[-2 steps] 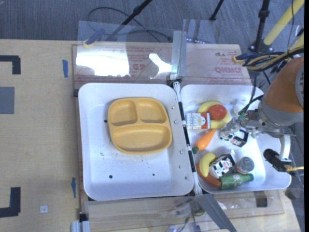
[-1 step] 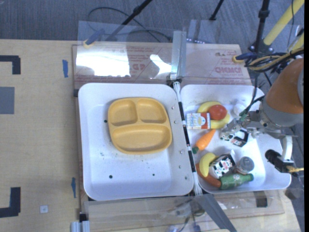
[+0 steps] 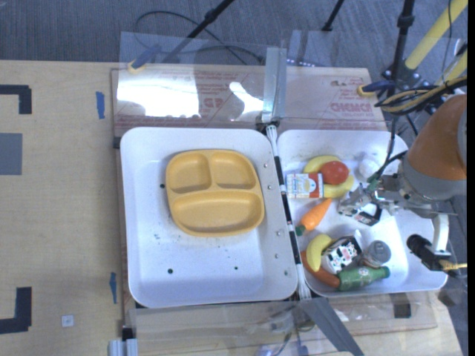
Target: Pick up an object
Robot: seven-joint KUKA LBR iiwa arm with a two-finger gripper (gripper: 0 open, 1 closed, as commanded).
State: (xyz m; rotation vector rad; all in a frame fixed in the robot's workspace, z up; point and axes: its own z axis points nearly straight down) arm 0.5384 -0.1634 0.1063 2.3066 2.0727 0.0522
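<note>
Objects crowd your right bin (image 3: 397, 277): nearest, a green bottle (image 3: 364, 275), a cow-print carton (image 3: 342, 256) and a banana (image 3: 318, 249); farther, a carrot (image 3: 317, 213) and a tomato (image 3: 335, 172). Your tool (image 3: 361, 208) hangs among them, just right of the carrot; its grip is unreadable. Left, the yellow tray (image 3: 214, 191) sits well apart.

A matt yellow plastic tray (image 3: 214, 191) lies in a smooth, speckled white plastic bin (image 3: 141, 221) on pale wood bench (image 3: 52, 221).

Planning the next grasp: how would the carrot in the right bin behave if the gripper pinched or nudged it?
The carrot looks like smooth, glossy toy plastic, so probably stiff, light and somewhat slippery. Its rounded, tapered shape suggests it may roll or pivot if nudged. It lies close to the small carton, so fingers may bump that.
</note>
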